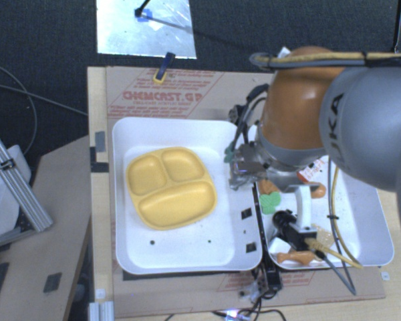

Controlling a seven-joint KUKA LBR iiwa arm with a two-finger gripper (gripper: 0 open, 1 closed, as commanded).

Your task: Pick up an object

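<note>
Hanging by the left bin's [180,249] right rim, the claw's [244,168] opening and hold are hidden.

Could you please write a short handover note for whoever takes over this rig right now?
Gripper: low over the divide between the bins, at the left bin's right side; no object seen in it.
Things: yellow tray lies flat in the left bin. In the right bin, a green piece and an orange piece show; the arm hides most of the rest.
Done: nothing lifted, as far as can be seen.
Left: grasp one object and raise it clear.
</note>
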